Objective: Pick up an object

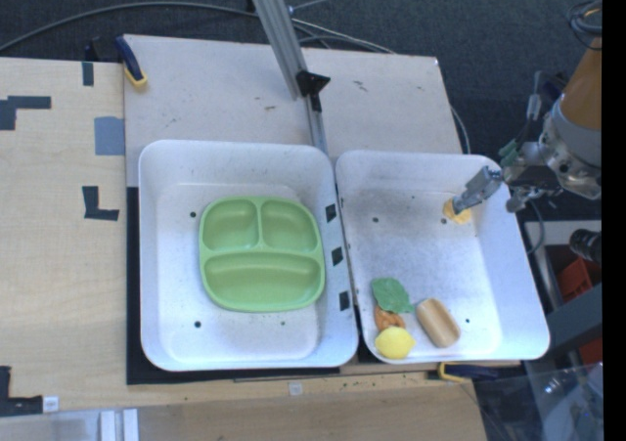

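Observation:
The right bin [421,243] holds several small objects. A small yellow piece [457,212] lies near its right wall. At its front are a yellow lemon [393,342], a tan bread roll [437,322] and an orange piece with a green leaf [389,300]. My gripper [479,190] reaches in over the right wall, its tip just above and right of the small yellow piece. From this angle I cannot tell whether it touches that piece.
In the left bin [166,263] lies a green divided plate [261,253]. A grey metal pole [284,28] slants up from the bins' shared back edge. Cables run across the dark floor behind the bench.

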Robot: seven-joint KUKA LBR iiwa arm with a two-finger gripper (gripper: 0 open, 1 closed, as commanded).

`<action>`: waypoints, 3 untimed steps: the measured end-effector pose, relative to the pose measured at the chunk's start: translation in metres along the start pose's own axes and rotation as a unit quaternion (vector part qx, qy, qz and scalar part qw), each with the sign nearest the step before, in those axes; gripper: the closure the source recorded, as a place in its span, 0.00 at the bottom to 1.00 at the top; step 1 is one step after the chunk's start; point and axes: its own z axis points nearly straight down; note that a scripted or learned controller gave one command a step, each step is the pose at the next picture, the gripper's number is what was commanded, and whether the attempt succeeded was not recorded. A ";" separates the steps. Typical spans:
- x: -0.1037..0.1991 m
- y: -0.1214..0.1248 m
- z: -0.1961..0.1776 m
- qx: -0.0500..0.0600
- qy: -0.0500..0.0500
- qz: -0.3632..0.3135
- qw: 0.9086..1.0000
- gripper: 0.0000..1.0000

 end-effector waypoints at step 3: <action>0.001 0.005 0.105 0.003 0.000 0.000 1.000 0.00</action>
